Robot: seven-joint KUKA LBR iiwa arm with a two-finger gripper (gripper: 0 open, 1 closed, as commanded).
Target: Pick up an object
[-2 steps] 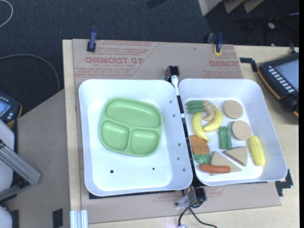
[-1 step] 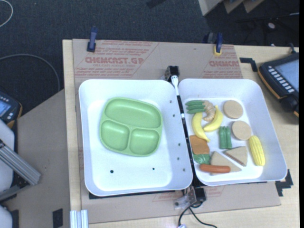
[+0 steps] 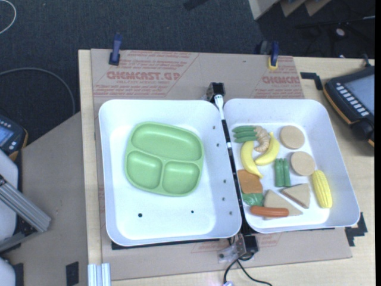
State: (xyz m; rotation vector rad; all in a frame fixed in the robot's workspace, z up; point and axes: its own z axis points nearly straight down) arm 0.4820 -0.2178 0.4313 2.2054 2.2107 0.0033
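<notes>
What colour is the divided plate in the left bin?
Light green; the divided plate shows best in the camera view.

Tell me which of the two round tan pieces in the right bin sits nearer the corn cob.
The lower round piece, just above-left of the corn cob. The other round piece lies farther up, nearer the bin's back wall.

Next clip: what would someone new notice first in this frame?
The green divided tray stands out, lying alone in the left bin. Next comes the cluster of toy food in the right bin: a banana near the middle, a corn cob at the right, and two round biscuits above it.
</notes>
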